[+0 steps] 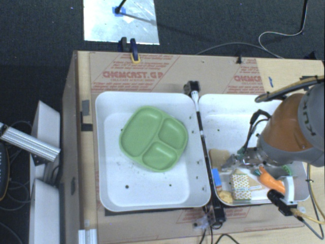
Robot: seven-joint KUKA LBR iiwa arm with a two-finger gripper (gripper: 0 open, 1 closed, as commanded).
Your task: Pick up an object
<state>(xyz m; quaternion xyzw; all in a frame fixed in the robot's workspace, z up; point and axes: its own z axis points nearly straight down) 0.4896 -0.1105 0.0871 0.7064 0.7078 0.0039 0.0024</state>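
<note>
Hand low in the right bin, at the near end, just above a heap of small things. Fingers hidden under the wrist and blurred; open or closed, cannot tell. Nothing seen between them. Grey arm coming in from the right, orange band bulking over the bin's right half and hiding much of it.

Beneath and just beside the hand: a checkered yellow-and-white block near the bin's near wall, a small blue object to its left close to the divider, a tan flat piece a little farther in, and an orange carrot-like object to the right, touching or nearly touching the wrist hardware. All crowded together; exact contacts too small to make out.

Left bin holding a green divided plate with three compartments, lying flat around the bin's middle, turned at a slant, well apart from the hand. Black rod running along the seam between the two bins.

Both bins side by side on a bench covered in brown printed cardboard. Beyond the far edge, a shiny foil-like sheet on dark carpet. Grey metal rail off the bench's left side.
</note>
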